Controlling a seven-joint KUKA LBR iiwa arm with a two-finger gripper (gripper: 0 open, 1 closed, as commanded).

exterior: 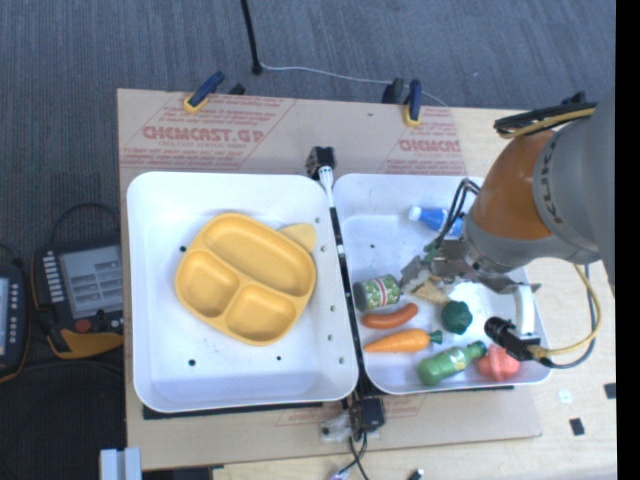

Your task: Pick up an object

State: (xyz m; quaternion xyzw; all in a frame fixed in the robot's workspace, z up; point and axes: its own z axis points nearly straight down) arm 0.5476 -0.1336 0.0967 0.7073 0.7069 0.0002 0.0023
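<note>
The right bin (385, 230) holds several small things. A green can (378, 291) lies on its side near the bin's left wall. Below it are a red sausage-shaped piece (390, 317), an orange carrot (398, 342) and a green bottle (450, 362). A dark green round item (457, 316) and a pink-red item (498, 365) lie further right. A blue and white object (428, 214) rests near the back. My gripper (424, 272) is low in this bin, just right of the green can and over a beige scrap (432, 291). The wrist hides its tip.
The left bin (160, 368) carries a yellow divided plate (247, 276) with a yellow piece (300, 235) at its far right edge. The arm's orange band (505, 193) and grey body overhang the right bin's right side. Clamps (203, 91) and a cable run along the back of the board.
</note>
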